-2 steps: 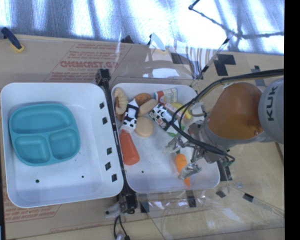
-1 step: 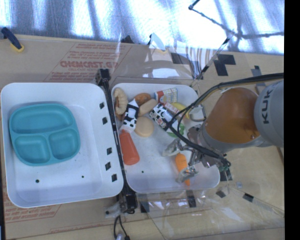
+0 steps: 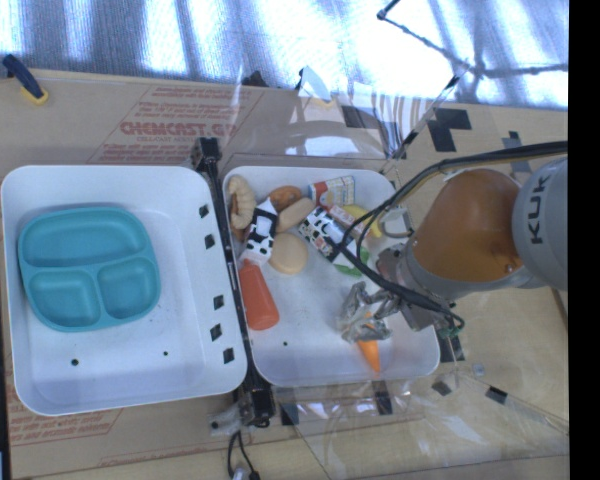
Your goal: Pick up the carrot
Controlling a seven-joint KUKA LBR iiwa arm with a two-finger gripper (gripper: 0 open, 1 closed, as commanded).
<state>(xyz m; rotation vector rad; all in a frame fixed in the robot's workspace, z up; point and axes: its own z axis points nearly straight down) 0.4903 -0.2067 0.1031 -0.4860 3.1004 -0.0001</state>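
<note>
The carrot [image 3: 372, 354] is a small orange cone lying in the right bin [image 3: 310, 363], close to its front wall. My gripper [image 3: 367, 324] hangs right above the carrot's thick end, at the bin's front right. From this slant I cannot make out whether it touches the carrot. The grey arm with its orange band [image 3: 467, 230] reaches in from the right and covers the bin's right side.
An orange-red cylinder [image 3: 259, 294] lies along the right bin's left wall. Several toy foods crowd its back: a bread roll [image 3: 288, 254], cow-patterned cartons [image 3: 323, 230], a bagel [image 3: 242, 206]. The left bin [image 3: 110, 378] holds a teal divided plate [image 3: 88, 266].
</note>
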